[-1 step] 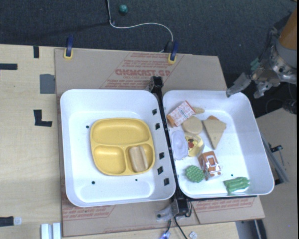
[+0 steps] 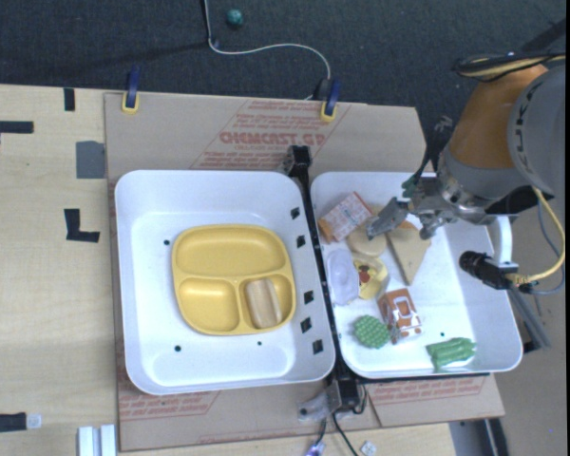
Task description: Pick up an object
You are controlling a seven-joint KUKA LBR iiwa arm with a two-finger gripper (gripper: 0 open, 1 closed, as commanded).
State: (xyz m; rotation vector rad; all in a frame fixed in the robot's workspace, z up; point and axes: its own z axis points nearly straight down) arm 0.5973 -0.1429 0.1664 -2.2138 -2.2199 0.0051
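Observation:
My gripper [image 2: 408,222] hangs over the upper middle of the right bin [image 2: 484,312], its wrist coming in from the right. The two dark fingers [image 2: 388,218] stand spread apart, so it is open. They straddle the upper end of a pale tan wedge [image 2: 409,256] that lies on the bin floor; I cannot tell whether they touch it. Just left of the fingers lie a beige round piece [image 2: 365,244] and an orange-and-white packet [image 2: 344,217].
Lower in the right bin lie a clear wrapper [image 2: 341,275], a small yellow item [image 2: 371,279], a red-and-white packet [image 2: 400,313], a green round item [image 2: 370,332] and a green leafy piece [image 2: 451,351]. The left bin [image 2: 142,255] holds a yellow divided plate [image 2: 218,255] with a bun [image 2: 263,304].

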